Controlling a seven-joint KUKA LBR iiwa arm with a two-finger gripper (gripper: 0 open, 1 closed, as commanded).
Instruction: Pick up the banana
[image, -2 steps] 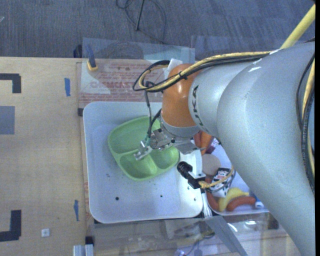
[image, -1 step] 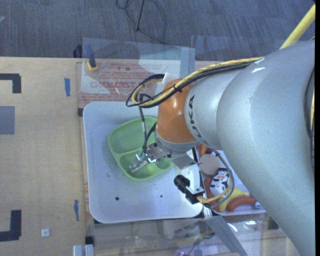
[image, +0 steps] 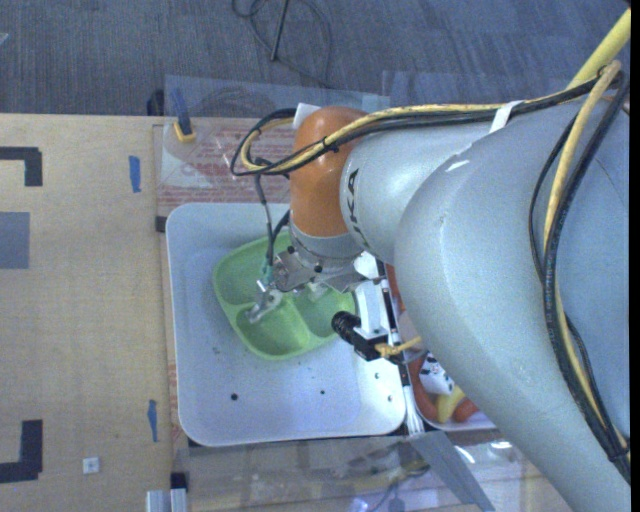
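Partial dark lettering on arm (image: 352, 205), unreadable.

1. The near part of the left bin (image: 300, 405) lay bare and offered free passage.
2. A green divided dish (image: 285, 335) occupied the bin's middle, with the gripper (image: 265, 300) directly above it.
3. The grey arm (image: 480, 250) overhung the right bin (image: 440, 420), blocking access from above.

From my remote feed I see dark grey-blue carpet floor (image: 420, 40) along the top, a black cable (image: 280, 35) trailing across it, and a pale plywood benchtop (image: 80, 300) bearing blue tape strips (image: 134, 174) and black corner markings (image: 27, 165).
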